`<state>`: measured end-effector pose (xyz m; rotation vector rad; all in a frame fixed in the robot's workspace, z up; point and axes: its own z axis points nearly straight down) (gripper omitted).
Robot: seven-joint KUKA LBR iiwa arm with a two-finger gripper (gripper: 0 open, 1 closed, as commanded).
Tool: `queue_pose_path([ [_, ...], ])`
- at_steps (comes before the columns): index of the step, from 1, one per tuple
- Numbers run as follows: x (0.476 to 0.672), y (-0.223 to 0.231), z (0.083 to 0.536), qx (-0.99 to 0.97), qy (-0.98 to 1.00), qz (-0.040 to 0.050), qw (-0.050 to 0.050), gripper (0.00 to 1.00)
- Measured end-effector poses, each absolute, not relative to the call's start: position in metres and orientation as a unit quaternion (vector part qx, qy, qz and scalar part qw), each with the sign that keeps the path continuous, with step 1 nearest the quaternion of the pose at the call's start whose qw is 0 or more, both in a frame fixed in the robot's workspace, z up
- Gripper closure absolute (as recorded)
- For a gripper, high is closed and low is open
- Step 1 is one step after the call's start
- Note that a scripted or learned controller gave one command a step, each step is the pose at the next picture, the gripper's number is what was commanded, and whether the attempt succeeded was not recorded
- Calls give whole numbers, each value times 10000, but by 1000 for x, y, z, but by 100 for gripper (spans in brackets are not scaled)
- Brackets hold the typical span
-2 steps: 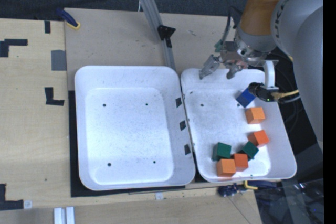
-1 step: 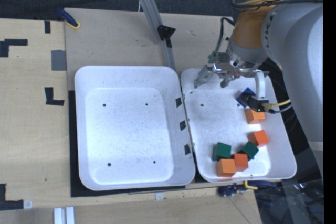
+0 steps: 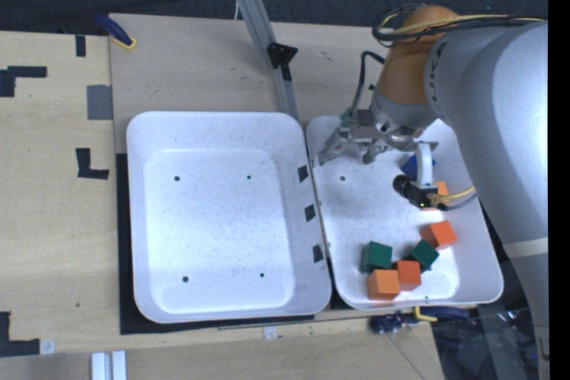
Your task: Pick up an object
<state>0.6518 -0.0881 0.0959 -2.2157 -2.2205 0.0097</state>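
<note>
The grey arm (image 3: 499,111) reaches in from the right over the right bin (image 3: 352,218), which sits beside the left bin (image 3: 214,218). Its gripper (image 3: 354,147) hangs above the bin's far end with both fingers spread apart and nothing between them. The blocks lie well apart from the jaws, clustered at the bin's near end: three orange blocks (image 3: 386,282) and two green blocks (image 3: 376,255). A blue piece (image 3: 410,165) shows just beside the wrist.
</note>
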Motion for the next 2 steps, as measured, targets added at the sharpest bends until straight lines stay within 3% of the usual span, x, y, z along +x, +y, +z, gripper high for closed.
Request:
queue_pose_path([
  [1,654,-87,110,-7057,-7085,9,10,100],
  [2,660,-90,154,-7065,-7077,-10,-12,100],
])
